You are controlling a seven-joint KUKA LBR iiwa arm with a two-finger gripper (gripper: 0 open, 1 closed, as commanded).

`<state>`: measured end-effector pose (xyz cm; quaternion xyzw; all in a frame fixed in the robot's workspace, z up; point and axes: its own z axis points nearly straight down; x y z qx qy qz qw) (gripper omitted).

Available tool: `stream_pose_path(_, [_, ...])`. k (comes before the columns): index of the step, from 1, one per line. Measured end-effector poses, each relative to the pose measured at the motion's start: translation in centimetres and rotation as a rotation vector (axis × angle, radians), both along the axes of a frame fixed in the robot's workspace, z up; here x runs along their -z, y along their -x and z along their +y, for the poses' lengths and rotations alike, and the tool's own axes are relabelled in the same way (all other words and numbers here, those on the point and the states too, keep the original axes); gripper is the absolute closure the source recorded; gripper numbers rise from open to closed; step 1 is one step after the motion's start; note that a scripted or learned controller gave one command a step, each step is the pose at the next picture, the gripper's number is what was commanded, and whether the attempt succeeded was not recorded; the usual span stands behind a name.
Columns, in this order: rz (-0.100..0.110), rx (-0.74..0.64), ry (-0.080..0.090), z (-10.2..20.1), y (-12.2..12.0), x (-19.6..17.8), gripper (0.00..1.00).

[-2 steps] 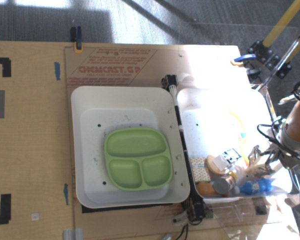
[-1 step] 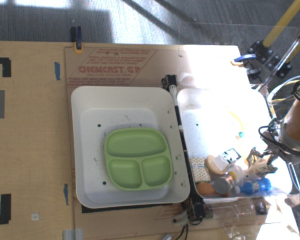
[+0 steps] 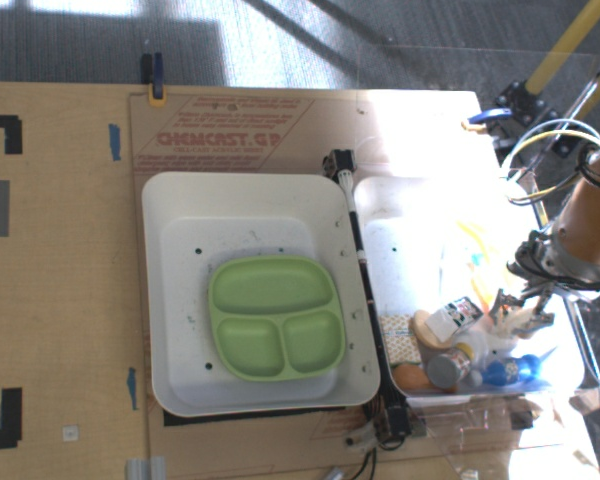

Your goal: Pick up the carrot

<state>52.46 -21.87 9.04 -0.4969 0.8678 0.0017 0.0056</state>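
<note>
An orange rounded piece [image 3: 412,376], apparently the carrot, lies at the front left corner of the right bin [image 3: 400,218], partly hidden under other items. The gripper [image 3: 520,308] hangs from the grey arm with its orange band [image 3: 590,213] over the right side of that bin. It sits just above and to the right of the pile of objects, well to the right of the orange piece. Glare washes out much of the right bin.
The left bin [image 3: 170,268] holds a green divided plate [image 3: 276,316]. In the right bin's front part lie a tan object [image 3: 426,328], a white labelled package [image 3: 455,318], a grey can [image 3: 444,370] and a blue item [image 3: 500,372]. Cables and yellow tubing [image 3: 555,138] crowd the far right.
</note>
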Motion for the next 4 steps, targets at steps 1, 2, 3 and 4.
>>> stream_pose_path(1, [-0.009, -0.434, 0.013, -0.4, 1.1, -13.2, 1.00])
stream_pose_path(2, [0.004, -0.144, 0.005, 4.5, 4.3, -15.9, 1.00])
stream_pose_path(3, [-0.009, -0.171, 0.008, 9.6, 3.8, -21.6, 1.00])
stream_pose_path(4, [-0.003, -0.491, 0.006, 12.6, 4.3, -21.5, 1.00])
